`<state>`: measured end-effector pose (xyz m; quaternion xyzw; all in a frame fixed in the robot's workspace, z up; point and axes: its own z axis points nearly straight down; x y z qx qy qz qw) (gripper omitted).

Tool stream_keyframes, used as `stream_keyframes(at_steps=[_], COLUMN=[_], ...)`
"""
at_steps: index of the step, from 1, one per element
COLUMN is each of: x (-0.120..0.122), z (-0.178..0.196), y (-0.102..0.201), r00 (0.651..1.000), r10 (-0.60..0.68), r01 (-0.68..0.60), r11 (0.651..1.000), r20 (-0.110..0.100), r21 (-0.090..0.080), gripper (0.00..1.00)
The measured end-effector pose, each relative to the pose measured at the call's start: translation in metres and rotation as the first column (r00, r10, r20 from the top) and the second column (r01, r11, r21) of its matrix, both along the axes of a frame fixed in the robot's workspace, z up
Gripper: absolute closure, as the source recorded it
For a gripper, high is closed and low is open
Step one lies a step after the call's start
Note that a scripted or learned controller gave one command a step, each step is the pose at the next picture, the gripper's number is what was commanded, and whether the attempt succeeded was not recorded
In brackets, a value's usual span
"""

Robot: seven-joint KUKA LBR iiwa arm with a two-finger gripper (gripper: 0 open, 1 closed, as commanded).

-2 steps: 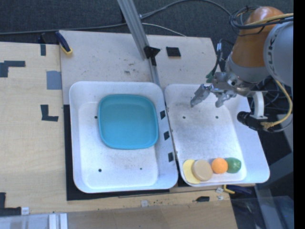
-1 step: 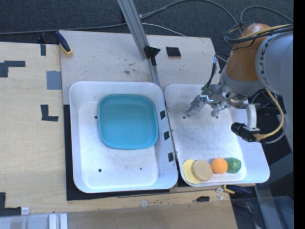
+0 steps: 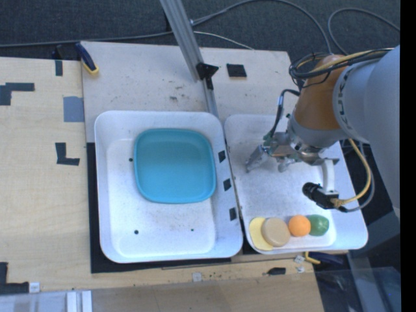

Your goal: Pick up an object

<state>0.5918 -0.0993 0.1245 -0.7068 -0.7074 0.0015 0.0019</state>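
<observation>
Along the near edge of the right bin [image 3: 260,190] lies a row of small objects: a flat yellow piece [image 3: 257,234], a tan round piece [image 3: 276,231] resting partly on it, an orange ball [image 3: 299,225] and a green ball [image 3: 319,224]. My gripper [image 3: 266,165] hangs over the upper middle of this bin, pointing left. Its fingers [image 3: 252,164] are spread open with nothing between them. The objects sit well below the gripper, toward the near edge, apart from it.
The left bin [image 3: 117,233] holds a blue square plate [image 3: 174,165]. A slanted metal bar [image 3: 188,41] runs down to the gap between the bins. A black cable connector [image 3: 320,194] hangs by the arm over the right bin.
</observation>
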Motion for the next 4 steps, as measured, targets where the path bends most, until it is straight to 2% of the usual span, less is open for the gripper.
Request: stream_keyframes(at_steps=[1, 3, 4], x=[0.001, 0.007, 0.008], z=[0.012, 0.109, 0.114], y=[0.000, 0.009, 0.068], r00=[1.000, 1.000, 1.000], r10=[0.001, -0.001, 0.004], r01=[-0.001, 0.001, -0.004], r11=[1.000, 1.000, 1.000], r20=[0.004, 0.008, 0.004], r21=[0.000, -0.001, 0.001], gripper=[1.00, 1.00, 1.00])
